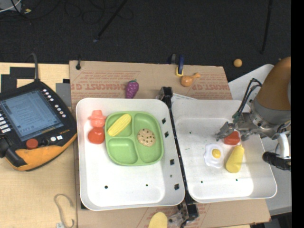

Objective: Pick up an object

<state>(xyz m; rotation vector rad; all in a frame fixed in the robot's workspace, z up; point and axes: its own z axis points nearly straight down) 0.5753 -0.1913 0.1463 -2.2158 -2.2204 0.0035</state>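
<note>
Camera view, fixed overhead, slanted. Task status: judged at the approach or grasp stage, lift not yet shown. The grey arm with the orange band (278, 87) reaches in from the right, and its end effector (231, 131) sits low over the right shallow white bin (247, 186), directly at a small red plastic toy (232, 138). Dark fingers flank the toy's top, but whether they are wide, narrow or closed on it cannot be told from this angle, so no hold is claimed. Remaining, as judged: secure the red toy and raise it clear of the bin floor. Right bin contents: the red toy at centre right; a white toy fried egg with yellow yolk (214, 155) just near and left of it; a yellow plastic bottle-shaped toy (234, 159) just right of the egg, near the red toy. Left shallow white bin (123, 194) contents: a green three-compartment plastic plate (124, 155); a yellow toy corn cob (118, 124) in its far left compartment; a tan toy cookie with dark chips (146, 137) in its far right compartment; a pink and red toy figure (96, 127) on the bin floor, just left of the plate. Outside the bins, on the tabletop: a purple toy grape bunch (131, 88), an orange toy (188, 79) on the far cardboard, a black and orange control pendant (29, 122) at left.
</note>
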